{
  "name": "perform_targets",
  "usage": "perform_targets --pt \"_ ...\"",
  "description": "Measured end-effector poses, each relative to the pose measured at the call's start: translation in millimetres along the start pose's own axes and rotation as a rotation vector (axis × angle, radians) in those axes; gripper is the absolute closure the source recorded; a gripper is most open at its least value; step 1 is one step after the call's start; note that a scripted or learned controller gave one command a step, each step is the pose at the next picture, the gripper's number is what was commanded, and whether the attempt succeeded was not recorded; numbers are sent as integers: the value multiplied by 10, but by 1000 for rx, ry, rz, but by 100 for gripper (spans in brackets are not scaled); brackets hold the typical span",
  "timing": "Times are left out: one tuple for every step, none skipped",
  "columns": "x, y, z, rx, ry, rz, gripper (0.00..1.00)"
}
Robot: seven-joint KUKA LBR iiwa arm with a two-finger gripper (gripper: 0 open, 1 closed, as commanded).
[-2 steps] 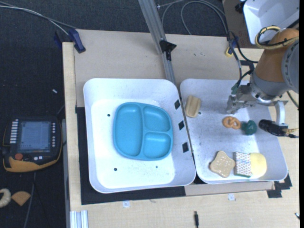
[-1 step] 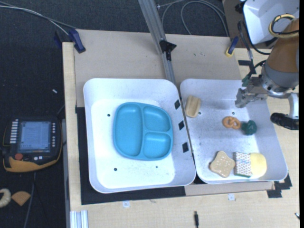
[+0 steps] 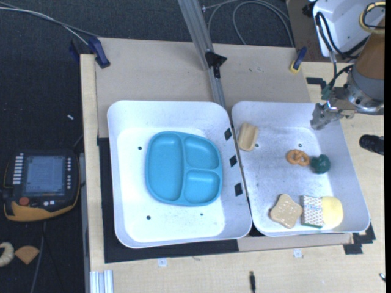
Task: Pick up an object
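My gripper hangs over the far right corner of the right bin, with nothing seen between its fingers. In that bin lie a tan bread-like piece at the left wall, a brown pretzel, a dark green lump beside it, a beige cracker, a patterned packet and a yellow round object near the front. The pretzel and green lump sit below and slightly left of the gripper.
The left bin holds a blue divided plate. A metal pole slants down to the gap between the bins. A handheld controller lies off the bench at the left.
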State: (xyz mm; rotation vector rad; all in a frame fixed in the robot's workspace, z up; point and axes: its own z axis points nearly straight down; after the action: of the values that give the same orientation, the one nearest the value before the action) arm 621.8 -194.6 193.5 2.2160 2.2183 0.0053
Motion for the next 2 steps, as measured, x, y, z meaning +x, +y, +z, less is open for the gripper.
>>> perform_targets --pt "-1 17 -481 0 0 0 100" --pt "622 39 -504 7 4 -5 100"
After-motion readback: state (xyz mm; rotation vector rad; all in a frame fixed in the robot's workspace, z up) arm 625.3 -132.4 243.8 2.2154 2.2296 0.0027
